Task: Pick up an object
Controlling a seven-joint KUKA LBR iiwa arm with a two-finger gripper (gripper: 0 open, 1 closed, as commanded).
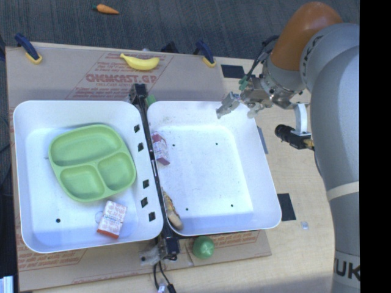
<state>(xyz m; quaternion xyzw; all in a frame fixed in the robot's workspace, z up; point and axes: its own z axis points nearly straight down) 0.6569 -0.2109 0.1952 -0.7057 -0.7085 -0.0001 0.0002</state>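
Note:
My gripper hangs over the far right corner of the right bin, its two fingers spread open with nothing between them. In that bin a small red and white wrapper lies against the left wall. A tan, peanut-like piece rests at the bin's near left corner. The left bin holds a green divided plate and a red and white packet near its front. All of these lie well to the left of the gripper.
A yellow banana lies on the cardboard behind the bins. A green ball sits outside the right bin's front edge. An orange carrot is on the floor beyond. Blue clamps hold the cardboard's far edge.

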